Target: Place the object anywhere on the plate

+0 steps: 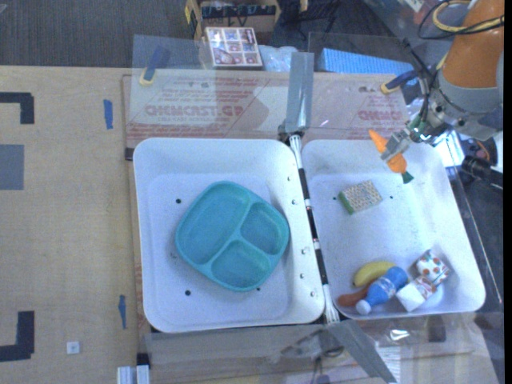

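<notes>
— Tool (398, 152) first: where is it?

— Hanging off the grey arm (472, 46) with the orange band, at the upper right, above the back corner of the right bin (456, 206). Something orange sits right at its tip, a carrot-like piece (379, 142) with a bit of green (406, 178) just below. It looks clamped between the fingers, though the tip is small and a little blurred.

— And the plate?

— Teal plate (232, 234), 3 compartments, lying in the left bin (152, 174), slightly tilted in plan and roughly central. It is well apart from the tool, with the divider between the 2 bins in between.

— What else lies in the right bin?

— A small flat tan and green packet (360, 196) near the middle, not far below the tool. In the front corner there is a cluster: a yellow banana (373, 272), a blue and white bottle-shaped toy (382, 290) just beside it, a reddish brown piece (350, 299) at the toy's left, and a white item with red spots (428, 272) touching a white cup-like thing (411, 297).

— Around the bins?

— Both stand on the pale wooden counter (64, 214), which carries blue tape marks (108, 113). Behind them lies a clear sheet with red lettering (200, 106), and further back an open cardboard box (232, 2) and a printed card (233, 46).
</notes>
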`<state>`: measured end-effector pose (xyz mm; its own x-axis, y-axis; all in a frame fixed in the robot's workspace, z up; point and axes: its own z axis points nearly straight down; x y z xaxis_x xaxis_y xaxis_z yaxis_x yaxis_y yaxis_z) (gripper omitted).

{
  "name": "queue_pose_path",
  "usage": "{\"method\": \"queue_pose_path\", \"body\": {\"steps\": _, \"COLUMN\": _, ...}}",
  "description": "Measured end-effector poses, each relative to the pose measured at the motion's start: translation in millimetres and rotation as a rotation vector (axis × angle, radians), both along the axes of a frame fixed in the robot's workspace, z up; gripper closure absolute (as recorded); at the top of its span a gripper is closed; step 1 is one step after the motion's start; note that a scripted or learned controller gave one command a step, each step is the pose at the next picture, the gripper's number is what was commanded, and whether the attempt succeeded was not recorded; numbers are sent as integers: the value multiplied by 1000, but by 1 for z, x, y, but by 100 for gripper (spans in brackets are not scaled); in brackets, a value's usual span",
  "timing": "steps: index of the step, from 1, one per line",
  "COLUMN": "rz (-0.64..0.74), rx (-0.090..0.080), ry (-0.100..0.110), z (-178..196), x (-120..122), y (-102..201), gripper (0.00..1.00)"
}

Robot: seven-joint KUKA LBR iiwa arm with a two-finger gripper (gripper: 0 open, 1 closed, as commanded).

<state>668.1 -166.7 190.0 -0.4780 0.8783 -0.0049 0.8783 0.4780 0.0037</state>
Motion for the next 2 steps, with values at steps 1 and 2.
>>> {"method": "queue_pose_path", "body": {"steps": 1, "rz": 276, "rx": 2, "ry": 4, "z": -4, "x": -59, "y": 101, "gripper": 100}}
{"method": "queue_pose_path", "body": {"steps": 2, "rz": 246, "rx": 2, "ry": 4, "z": 7, "x": -95, "y": 171, "gripper": 100}}
